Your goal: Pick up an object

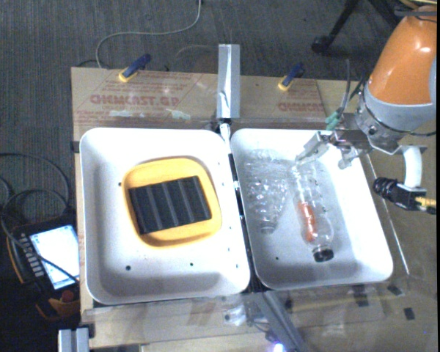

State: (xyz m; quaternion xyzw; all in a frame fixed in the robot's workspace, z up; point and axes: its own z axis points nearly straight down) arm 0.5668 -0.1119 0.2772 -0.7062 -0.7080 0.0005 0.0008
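My gripper (324, 144) hangs over the far right corner of the right bin (374, 262), reaching in from the right, with the orange band of my arm (405, 57) above it. The metal fingers point left and down toward the bin floor; from this slanted look I cannot tell whether they are apart or together, and nothing shows between them.

The right bin holds two clear plastic bottles. One bottle (313, 215) lies lengthwise down the middle of the bin, its dark cap toward the near edge and an orange label around its middle; its far end lies just beside my gripper, and I cannot tell whether they touch. The other, a crumpled bottle (266, 189), lies to the left of it, close to the wall that the two bins share, running from the far part of the bin toward the middle. The two bottles lie near each other but apart along most of their length.

The left bin (103, 270) holds one thing: a yellow tray (141, 176) with a black ribbed insert (169, 202), lying flat in the middle of the bin and turned a little askew to the bin walls.

Both bins sit side by side on a brown board (147, 101), with a metal bar (228, 79) rising from the far edge between them and two blue and yellow clamps (134, 67) at the board's far edge
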